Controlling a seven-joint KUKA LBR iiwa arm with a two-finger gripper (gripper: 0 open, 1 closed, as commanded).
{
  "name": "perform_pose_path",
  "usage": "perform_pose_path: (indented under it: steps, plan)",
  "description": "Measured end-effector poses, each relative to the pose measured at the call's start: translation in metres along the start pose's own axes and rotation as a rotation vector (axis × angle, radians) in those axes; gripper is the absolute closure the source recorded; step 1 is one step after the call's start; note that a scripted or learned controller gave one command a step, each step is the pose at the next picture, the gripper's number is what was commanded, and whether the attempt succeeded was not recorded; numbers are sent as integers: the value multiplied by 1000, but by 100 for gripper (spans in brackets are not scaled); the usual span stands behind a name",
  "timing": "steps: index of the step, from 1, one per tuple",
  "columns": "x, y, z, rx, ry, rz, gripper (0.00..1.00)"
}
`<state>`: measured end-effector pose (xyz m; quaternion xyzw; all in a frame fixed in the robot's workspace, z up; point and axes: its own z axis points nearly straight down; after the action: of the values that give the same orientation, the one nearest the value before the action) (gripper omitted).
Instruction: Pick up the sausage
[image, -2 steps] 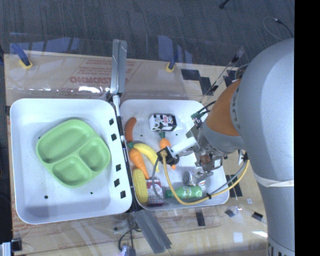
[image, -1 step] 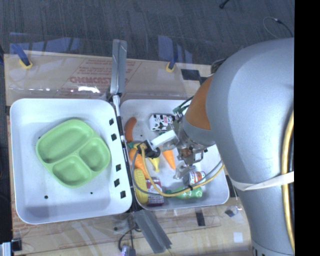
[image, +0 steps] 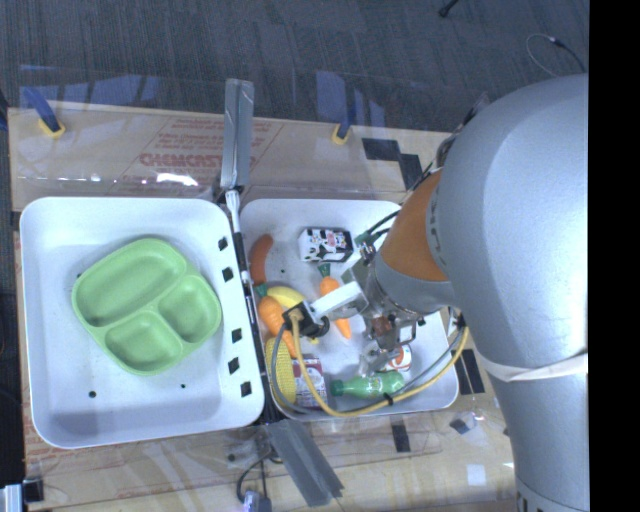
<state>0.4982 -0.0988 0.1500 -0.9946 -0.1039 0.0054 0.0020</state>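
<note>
Reaching in from the right, the gripper (image: 385, 345) hangs low over the right bin (image: 290, 215), its opening too hidden to tell, well apart from the sausage (image: 260, 257) lying against the bin's left wall, far of the lemon (image: 283, 297).

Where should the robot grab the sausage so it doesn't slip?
Probably across the middle of the sausage, coming straight down from above. It lies flat and long beside the right bin's left wall, roughly lengthways along it, so the fingers would best close across its narrow width. The wall is close on one side and the lemon sits near its lower end, so the upper half looks freer.
</note>
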Motion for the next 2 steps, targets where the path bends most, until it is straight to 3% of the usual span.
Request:
perform_pose_path:
  steps: [1,2]
  plan:
    - [-43,89,1,0,2,-52,0]
    - [13,53,53,0,0,-49,0]
